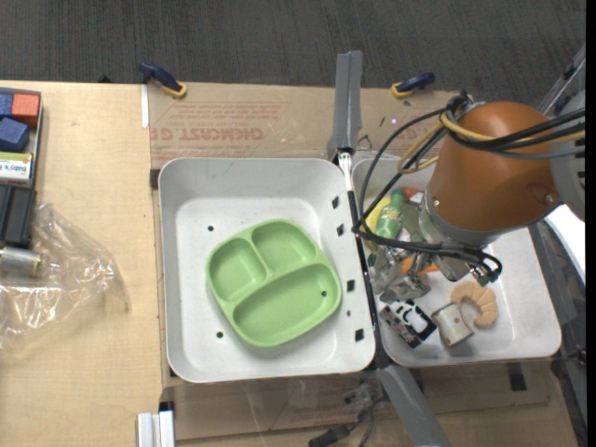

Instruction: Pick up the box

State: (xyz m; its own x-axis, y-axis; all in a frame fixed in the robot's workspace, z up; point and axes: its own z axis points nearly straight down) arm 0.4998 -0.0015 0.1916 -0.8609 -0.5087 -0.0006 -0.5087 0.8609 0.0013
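Observation:
A small black and white box (408, 322) lies near the front left corner of the right bin (535, 329). My gripper (400, 273) reaches down into that bin's left half, just behind the box. The orange band of the arm (489, 170) hides most of it. I cannot make out whether anything is held.
A green divided plate (272, 280) lies in the left bin (186, 250). The right bin also holds a white cup-like piece (454, 325), a tan croissant toy (478, 302) and yellow-green items (386, 216). Black cables (410, 152) loop off the arm. A crumpled plastic bag (56, 259) lies on the bench at left.

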